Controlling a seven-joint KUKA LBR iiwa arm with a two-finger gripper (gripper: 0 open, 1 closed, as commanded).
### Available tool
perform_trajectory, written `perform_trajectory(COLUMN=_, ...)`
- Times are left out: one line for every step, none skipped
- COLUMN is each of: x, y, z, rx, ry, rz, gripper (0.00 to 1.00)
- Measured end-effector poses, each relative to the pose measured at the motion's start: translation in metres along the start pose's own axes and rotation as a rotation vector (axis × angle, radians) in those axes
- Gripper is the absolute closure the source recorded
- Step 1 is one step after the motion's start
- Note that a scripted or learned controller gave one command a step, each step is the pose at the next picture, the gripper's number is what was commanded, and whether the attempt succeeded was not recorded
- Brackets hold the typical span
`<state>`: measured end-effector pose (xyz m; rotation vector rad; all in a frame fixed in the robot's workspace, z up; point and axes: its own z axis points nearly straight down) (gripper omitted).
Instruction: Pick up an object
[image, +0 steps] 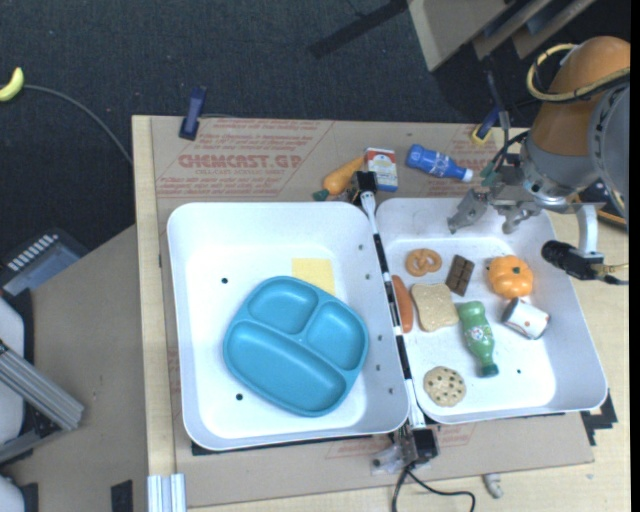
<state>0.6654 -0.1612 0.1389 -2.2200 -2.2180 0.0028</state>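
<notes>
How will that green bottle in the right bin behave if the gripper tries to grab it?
The green bottle lies on its side and looks rounded, so a push could roll it. Its surface looks smooth, so it may slip between the fingers. It looks like a small toy, so probably light and stiff. The bread slice beside it might get nudged.

My gripper (492, 207) hangs at the right bin's (570, 385) twelve o'clock edge, the pretzel (423, 262) at its seven, the cookie (443, 385) at the bin's seven, the divided plate (293, 344) in the left bin (195, 300).
</notes>
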Motion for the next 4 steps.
perform_trajectory(x=0.025, y=-0.08, z=0.053, rx=-0.004, ry=0.0, rz=-0.001, gripper=0.0)
perform_trajectory(x=0.025, y=-0.156, z=0.053, rx=-0.006, ry=-0.001, rz=0.0, gripper=0.0)
perform_trajectory(x=0.025, y=-0.154, z=0.042, rx=-0.011, ry=-0.002, rz=0.001, gripper=1.0)
perform_trajectory(x=0.092, y=-0.094, z=-0.047, rx=-0.008, ry=0.0, rz=-0.003, gripper=1.0)
